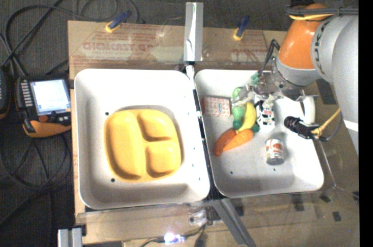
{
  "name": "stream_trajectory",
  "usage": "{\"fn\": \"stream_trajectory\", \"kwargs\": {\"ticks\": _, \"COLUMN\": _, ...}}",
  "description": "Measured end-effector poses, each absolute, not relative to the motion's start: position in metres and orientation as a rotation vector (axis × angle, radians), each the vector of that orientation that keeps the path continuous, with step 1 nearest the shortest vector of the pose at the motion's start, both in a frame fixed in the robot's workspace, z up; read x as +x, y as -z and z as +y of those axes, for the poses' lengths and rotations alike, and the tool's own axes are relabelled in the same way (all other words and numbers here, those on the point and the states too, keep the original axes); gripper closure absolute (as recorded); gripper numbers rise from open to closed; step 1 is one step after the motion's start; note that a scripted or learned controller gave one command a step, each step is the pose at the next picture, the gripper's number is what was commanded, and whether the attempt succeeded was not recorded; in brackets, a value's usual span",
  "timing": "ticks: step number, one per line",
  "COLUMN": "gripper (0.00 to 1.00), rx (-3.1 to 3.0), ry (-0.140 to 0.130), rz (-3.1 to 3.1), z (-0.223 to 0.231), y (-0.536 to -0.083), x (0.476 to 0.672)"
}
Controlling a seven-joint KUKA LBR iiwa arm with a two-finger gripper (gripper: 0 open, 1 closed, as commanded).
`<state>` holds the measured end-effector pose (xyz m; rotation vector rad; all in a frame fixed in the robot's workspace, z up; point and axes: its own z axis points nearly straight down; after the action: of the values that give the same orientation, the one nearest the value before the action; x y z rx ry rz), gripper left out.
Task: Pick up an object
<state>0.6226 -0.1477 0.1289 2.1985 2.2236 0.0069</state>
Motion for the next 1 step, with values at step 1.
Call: {"fn": "stream_trajectory", "kwargs": {"ticks": 1, "gripper": 0.0, "rx": 2.081, "ry": -0.007, "rz": 2.335, "z": -0.1153, "y": -0.0894, "x": 0.596}}
